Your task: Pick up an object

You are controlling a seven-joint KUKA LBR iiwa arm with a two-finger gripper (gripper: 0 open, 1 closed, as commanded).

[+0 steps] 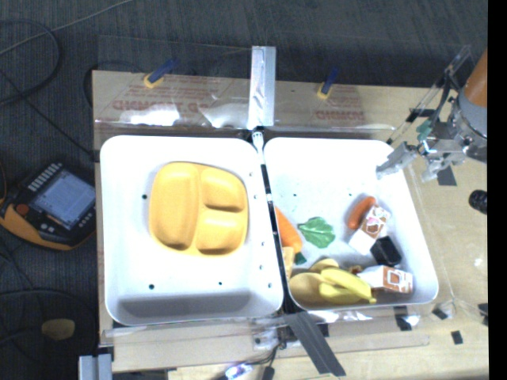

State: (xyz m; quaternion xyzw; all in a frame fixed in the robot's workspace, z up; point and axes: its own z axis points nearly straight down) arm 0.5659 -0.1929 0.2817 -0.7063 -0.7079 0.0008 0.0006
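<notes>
Objects for picking clustered in the near half of the right bin (333, 158), none lifted; laid out below from biggest to smallest.

Wooden bench (459, 236) bearing two white bins side by side; left bin (123, 236) holding a yellow divided plate (196, 208) at its middle; grey arm (475, 109) reaching in from the right, above the right bin's far right corner; gripper (417, 165) hanging over that corner, fingers spread apart with nothing between them, well apart from the pile.

On the floor left of the bench, an orange-edged handheld device (59, 204) with a screen.

Within the pile: bananas (333, 283) against the near wall; orange-and-white carton (392, 279) just to their right; carrot (287, 229) along the left wall; green leaf (317, 230) beside the carrot; red sausage (360, 210) tilted, farther right; small white carton (375, 222) touching the sausage; black block (386, 250) just below that carton.
</notes>
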